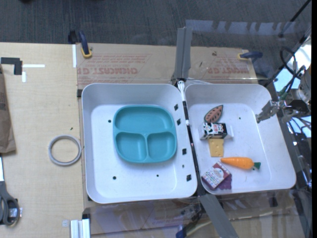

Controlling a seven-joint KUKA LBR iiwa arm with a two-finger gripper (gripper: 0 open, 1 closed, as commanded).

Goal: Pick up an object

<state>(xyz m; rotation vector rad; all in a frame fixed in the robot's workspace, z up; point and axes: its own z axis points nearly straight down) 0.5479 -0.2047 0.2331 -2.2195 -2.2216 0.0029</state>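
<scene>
A teal divided plate (145, 134) is seen in the left bin (94, 148). In the right bin (277, 177) lie a carrot (238, 163), a cheese piece (216, 147) and other small items. The hand (264, 112) is at that bin's right rim; its opening cannot be told.

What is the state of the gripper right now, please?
Gripper: at the right bin's right edge, above the floor; it holds nothing visible, and whether it is open or closed cannot be told.
</scene>
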